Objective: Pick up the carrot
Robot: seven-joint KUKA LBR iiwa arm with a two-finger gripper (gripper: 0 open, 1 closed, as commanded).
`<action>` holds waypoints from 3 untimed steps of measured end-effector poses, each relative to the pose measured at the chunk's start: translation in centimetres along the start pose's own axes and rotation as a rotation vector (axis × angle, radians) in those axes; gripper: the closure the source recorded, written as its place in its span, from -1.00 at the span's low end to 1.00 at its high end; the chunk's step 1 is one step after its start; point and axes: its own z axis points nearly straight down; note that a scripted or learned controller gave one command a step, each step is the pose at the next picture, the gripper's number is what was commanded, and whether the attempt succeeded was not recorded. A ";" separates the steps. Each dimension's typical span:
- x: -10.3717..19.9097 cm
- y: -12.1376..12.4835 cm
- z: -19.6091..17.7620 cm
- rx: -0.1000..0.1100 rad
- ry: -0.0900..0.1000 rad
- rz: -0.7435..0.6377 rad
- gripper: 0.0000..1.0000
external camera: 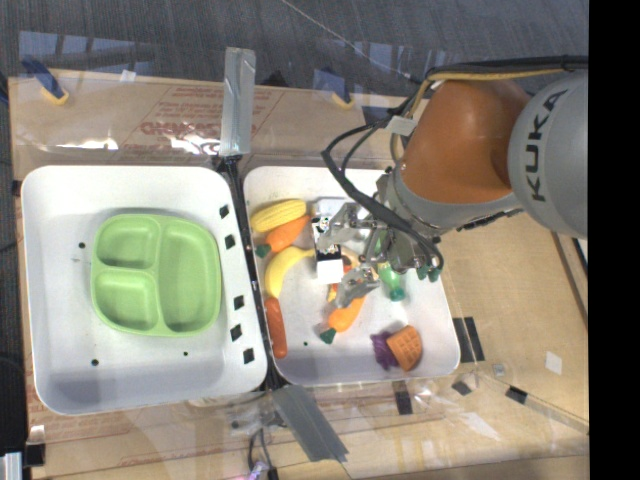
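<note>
The carrot lies tilted near the middle of the right bin, its green end toward the lower left. The gripper sits right over its upper end; whether the fingers are released or clenched on it cannot be told. Lower right of the carrot is an orange and purple toy. Left of the gripper lie a banana and, above it, a corn cob with an orange piece just below it. A red-orange stick lies along the bin's left wall. A green bit sits right of the gripper. The left bin holds a green divided plate. Both bins rest on the desk.
</note>
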 end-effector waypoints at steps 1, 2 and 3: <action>3.3 -2.2 7.4 -0.002 0.006 -0.035 -1.00; 3.6 -2.5 14.3 -0.001 -0.004 -0.110 -1.00; 2.8 -0.4 14.3 0.001 -0.004 -0.387 -1.00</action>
